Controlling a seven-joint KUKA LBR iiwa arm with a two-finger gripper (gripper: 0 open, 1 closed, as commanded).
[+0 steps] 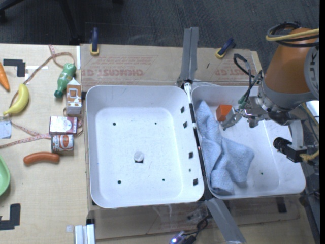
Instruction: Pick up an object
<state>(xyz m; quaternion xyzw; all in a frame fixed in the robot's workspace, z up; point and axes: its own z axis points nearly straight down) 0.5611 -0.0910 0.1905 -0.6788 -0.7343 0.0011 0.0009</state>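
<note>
A crumpled light-blue cloth (222, 152) lies along the left side of the right bin (284, 184). An orange block (224, 112) sits at the bin's far edge, just past the cloth's top corner. My gripper (237, 117) hangs over the far part of the right bin, right beside the orange block; nothing shows between its fingers. A small grey disc (138, 157) rests on the floor of the left bin (101, 136).
The arm's orange band and grey wrist (289, 80) loom over the right bin's far right corner, with cables around them. Toy food lies on the bench to the left: a banana (18, 99), a sausage (41, 158), a can (63, 143), a carton (73, 98).
</note>
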